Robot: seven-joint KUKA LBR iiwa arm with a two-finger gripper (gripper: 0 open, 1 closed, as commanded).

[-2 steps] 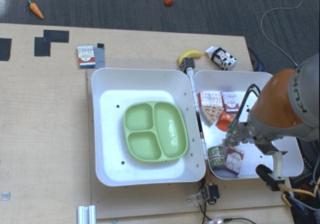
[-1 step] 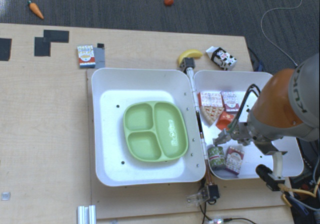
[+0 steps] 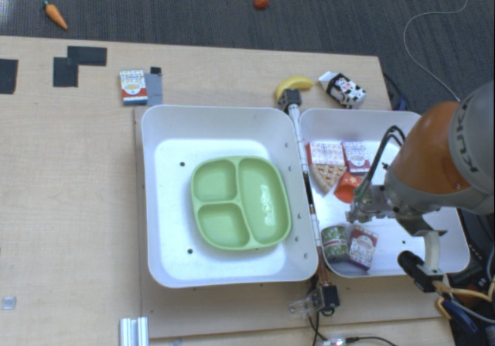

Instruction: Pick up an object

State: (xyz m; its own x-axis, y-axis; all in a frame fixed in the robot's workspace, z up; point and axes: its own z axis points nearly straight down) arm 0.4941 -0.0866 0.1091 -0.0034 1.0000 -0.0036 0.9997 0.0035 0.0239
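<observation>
Nearby, packets (image 3: 329,169) crowding gripper (image 3: 357,211).

The wooden bench (image 3: 69,205) bears two white bins (image 3: 155,205), a banana (image 3: 293,87) and a small box (image 3: 133,87).

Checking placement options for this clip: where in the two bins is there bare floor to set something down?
Left bin: a bare white strip rings the green divided plate. Right bin: crowded at its left with packets and a can under the gripper.
</observation>
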